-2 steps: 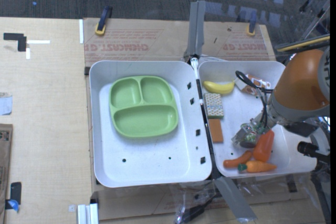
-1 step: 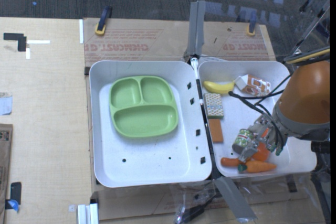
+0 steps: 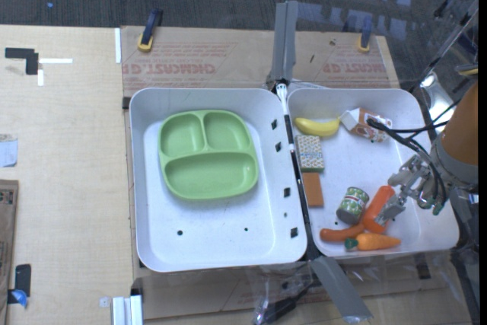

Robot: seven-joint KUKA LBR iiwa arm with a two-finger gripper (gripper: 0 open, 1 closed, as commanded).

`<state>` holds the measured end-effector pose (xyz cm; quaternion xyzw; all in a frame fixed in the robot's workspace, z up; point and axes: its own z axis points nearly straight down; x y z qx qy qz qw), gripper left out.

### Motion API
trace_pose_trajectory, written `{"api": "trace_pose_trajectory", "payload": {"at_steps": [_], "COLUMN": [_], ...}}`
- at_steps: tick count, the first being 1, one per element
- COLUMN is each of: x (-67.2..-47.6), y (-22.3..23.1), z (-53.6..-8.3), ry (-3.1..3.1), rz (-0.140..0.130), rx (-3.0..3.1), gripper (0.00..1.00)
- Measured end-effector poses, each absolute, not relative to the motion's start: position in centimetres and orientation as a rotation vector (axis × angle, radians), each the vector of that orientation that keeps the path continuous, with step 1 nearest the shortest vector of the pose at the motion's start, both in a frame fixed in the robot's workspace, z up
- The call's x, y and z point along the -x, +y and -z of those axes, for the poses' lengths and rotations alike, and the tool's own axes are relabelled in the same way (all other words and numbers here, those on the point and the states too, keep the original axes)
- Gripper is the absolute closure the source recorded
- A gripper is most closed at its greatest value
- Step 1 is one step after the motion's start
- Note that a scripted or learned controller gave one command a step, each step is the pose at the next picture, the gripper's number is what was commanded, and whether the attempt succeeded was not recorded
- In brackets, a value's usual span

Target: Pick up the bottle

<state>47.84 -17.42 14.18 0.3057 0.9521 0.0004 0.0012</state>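
Where gripper [image 3: 394, 208] hovers, opening unclear, orange bottle [image 3: 376, 209] lies tilted beside green-labelled can [image 3: 352, 204].

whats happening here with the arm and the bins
A robot arm reaches in from the right over the right bin, its gripper low by an orange bottle lying among carrots, a small can and a banana. The left bin holds a green divided plate.

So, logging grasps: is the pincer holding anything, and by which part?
Cannot be told: the pincer sits over the orange bottle beside the small green-labelled can.
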Motion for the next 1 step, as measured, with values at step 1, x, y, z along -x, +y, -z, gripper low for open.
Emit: {"api": "trace_pose_trajectory", "payload": {"at_steps": [1], "x": [-54.23], "y": [-16.36], "z": [-9.15], "ry": [2.895], "rz": [-0.001], "rx": [-1.216], "gripper": [0.00]}}
